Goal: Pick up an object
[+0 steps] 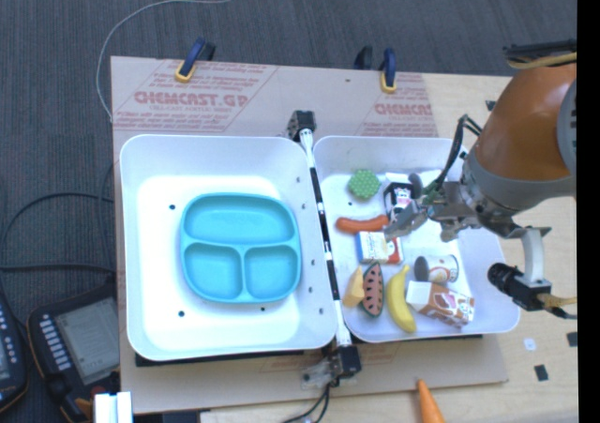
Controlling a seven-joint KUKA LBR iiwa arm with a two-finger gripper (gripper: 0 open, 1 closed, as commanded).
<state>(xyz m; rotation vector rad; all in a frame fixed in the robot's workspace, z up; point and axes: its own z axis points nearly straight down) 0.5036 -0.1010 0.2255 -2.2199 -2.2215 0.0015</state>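
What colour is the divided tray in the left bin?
Light blue tray, seen best in the camera view.

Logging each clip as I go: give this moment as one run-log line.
arm: over right bin | pincer: above small carton, beside hot dog | holding: nothing seen | left bin: blue divided plate

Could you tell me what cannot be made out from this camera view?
- Hand: too small and cluttered to tell open or shut.
- Right bin: its right side is hidden by the arm.
- Small carton: label too small to read.
- Orange object: cut off by the bottom edge.
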